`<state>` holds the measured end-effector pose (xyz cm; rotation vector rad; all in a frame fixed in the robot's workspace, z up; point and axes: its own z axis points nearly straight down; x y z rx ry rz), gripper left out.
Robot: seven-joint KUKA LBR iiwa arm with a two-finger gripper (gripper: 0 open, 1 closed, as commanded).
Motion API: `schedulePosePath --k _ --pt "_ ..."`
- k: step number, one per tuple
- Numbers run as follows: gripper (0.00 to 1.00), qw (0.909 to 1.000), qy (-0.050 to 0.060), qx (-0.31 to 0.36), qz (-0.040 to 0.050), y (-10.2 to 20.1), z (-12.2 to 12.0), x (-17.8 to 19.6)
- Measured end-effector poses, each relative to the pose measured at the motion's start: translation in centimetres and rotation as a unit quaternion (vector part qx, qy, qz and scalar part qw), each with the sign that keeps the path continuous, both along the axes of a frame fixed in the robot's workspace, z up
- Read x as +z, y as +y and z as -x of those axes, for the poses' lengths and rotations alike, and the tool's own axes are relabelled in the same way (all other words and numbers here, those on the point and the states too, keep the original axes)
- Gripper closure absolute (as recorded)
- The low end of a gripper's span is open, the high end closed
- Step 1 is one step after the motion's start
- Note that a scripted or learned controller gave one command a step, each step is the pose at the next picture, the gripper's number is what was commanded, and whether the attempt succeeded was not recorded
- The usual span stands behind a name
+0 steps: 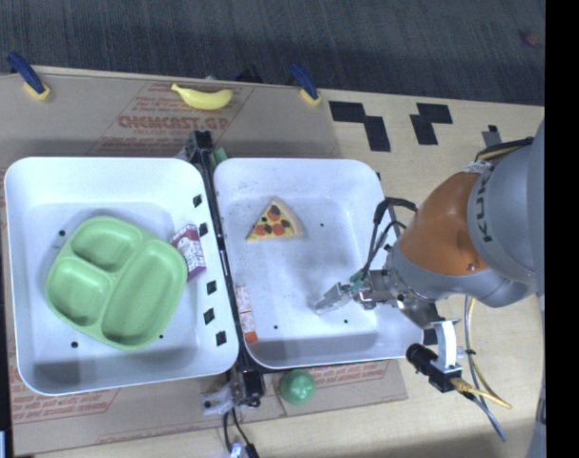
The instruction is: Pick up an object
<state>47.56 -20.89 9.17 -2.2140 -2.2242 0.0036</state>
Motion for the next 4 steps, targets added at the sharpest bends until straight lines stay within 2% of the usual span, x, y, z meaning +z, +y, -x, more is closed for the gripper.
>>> schedulePosePath --k 1,2,3,4 --pt "1.00 1.0000 -0.001 0.003 0.0002 0.0 -0.1 1.0" --pt "1.00 1.0000 -0.001 0.006 0.0007 0.0 -0.2 2.1" --pt "1.00 1.0000 -0.001 0.001 -0.0001 -0.2 -0.1 0.0" --pt "1.00 1.0000 -0.001 0.003 0.0000 8.2 -0.1 6.4"
